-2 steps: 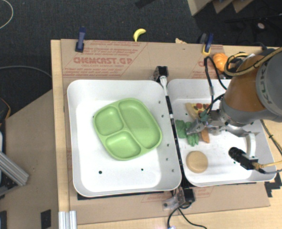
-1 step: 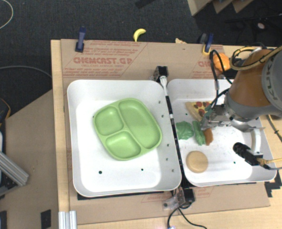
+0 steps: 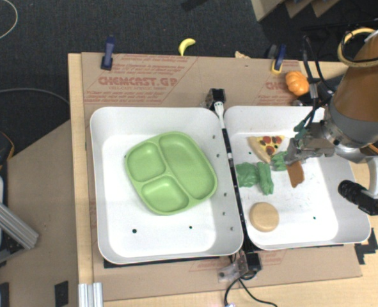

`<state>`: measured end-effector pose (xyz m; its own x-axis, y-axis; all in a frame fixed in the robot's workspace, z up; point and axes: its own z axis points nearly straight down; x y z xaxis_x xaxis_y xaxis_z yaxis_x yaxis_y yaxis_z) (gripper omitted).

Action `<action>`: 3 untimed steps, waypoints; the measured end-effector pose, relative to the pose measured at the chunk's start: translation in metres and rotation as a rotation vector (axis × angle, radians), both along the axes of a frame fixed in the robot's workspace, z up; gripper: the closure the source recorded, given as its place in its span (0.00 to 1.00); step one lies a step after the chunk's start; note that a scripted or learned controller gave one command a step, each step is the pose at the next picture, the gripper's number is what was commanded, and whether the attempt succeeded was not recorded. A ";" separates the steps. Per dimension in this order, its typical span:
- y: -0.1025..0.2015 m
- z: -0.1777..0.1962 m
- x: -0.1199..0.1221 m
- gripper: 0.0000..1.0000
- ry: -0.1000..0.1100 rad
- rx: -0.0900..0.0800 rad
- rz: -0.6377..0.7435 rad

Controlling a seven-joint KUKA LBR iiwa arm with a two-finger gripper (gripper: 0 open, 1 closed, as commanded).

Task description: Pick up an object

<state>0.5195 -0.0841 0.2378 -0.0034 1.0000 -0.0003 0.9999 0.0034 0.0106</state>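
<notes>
My gripper (image 3: 296, 153) hangs over the middle of the right bin (image 3: 342, 226), on the arm that reaches in from the right. A small brown piece (image 3: 295, 174) lies or hangs just under it, and I cannot see whether it is held. A green leafy piece (image 3: 256, 175) lies to its left, with a smaller green bit (image 3: 279, 162) right against the gripper. A toy pizza slice (image 3: 266, 146) rests toward the bin's far left. A round tan bun (image 3: 264, 216) sits near the front.
The left bin (image 3: 112, 222) holds a green divided plate (image 3: 170, 172). An orange ball (image 3: 297, 82) and a yellow banana-shaped piece (image 3: 186, 45) lie behind the bins. Blue clamps (image 3: 107, 54) grip the board's far edge. A black part (image 3: 361, 197) overhangs the right bin's right side.
</notes>
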 end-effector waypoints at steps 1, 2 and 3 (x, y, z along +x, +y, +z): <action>-0.041 0.086 -0.041 1.00 0.000 -0.004 -0.008; 0.031 0.095 -0.035 1.00 0.006 0.001 0.004; 0.087 0.113 -0.037 1.00 0.006 0.002 0.004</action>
<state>0.4822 0.0033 0.3513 -0.0075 1.0000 0.0015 1.0000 0.0075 0.0049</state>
